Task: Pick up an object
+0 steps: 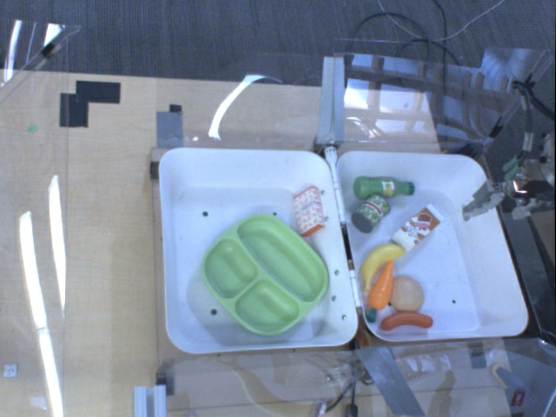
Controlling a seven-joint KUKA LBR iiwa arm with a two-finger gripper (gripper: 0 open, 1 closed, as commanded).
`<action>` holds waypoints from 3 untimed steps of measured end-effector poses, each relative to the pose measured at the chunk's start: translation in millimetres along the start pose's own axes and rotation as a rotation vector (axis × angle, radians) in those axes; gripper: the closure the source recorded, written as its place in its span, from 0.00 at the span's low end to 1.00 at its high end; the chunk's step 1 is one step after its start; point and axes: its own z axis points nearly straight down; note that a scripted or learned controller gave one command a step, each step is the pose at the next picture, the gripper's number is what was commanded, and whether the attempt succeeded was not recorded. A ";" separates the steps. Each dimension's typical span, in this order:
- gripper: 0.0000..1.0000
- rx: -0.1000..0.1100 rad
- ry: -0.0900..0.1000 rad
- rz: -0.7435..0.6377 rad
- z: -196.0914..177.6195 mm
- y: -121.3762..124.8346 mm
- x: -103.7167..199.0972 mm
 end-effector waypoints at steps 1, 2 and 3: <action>0.00 0.002 0.001 0.023 88.0 64.7 50.1; 0.00 -0.001 0.001 0.308 23.7 14.2 52.0; 0.00 0.004 0.001 0.255 144.8 59.4 49.3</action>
